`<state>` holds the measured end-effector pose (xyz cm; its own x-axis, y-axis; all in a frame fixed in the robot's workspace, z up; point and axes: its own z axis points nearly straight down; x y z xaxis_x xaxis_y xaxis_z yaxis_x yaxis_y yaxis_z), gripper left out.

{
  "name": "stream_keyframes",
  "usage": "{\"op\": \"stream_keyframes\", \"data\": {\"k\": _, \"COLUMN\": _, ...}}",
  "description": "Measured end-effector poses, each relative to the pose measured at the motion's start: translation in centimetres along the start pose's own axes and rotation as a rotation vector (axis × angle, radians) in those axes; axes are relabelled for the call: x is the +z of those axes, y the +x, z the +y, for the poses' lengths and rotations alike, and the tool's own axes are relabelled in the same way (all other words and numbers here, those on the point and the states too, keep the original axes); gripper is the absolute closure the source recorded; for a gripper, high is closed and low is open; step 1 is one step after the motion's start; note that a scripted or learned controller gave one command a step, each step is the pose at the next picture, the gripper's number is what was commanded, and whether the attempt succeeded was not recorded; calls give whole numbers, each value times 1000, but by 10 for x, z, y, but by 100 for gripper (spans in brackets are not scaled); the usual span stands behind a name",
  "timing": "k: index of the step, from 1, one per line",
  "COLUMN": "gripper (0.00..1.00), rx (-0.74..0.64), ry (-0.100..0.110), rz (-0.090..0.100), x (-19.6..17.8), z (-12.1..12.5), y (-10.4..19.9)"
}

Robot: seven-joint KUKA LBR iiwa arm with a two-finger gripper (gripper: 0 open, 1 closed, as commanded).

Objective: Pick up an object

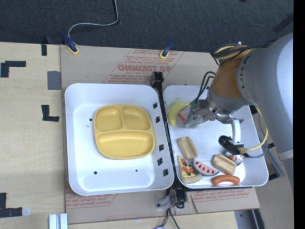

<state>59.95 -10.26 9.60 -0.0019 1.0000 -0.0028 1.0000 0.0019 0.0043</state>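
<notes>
We see the jaws [187,117] low in the right bin [252,175], at its ten o'clock corner, right against a yellow toy [174,111]; we cannot tell whether they are apart or together. At six o'clock lie a bun [187,147], watermelon slice [203,167] and sausage [225,180]. The left bin [76,128] bears a yellow divided plate [125,131].

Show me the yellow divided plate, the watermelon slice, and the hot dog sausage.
yellow divided plate [125,131], camera view, on the ridge between its compartments.
watermelon slice [204,168], camera view, on its red flesh.
hot dog sausage [226,180], camera view, on the middle of its length.
</notes>
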Motion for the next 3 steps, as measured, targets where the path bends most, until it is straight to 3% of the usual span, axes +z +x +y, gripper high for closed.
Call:
{"op": "stream_keyframes", "data": {"k": 1, "gripper": 0, "rx": 0, "ry": 0, "rz": 0, "x": 0, "z": 0, "y": 0}}
{"op": "stream_keyframes", "data": {"k": 2, "gripper": 0, "rx": 1, "ry": 7, "rz": -1, "x": 11, "z": 51, "y": 1}}
{"op": "stream_keyframes", "data": {"k": 3, "gripper": 0, "rx": -2, "ry": 21, "rz": 1, "x": 12, "z": 66, "y": -9}}
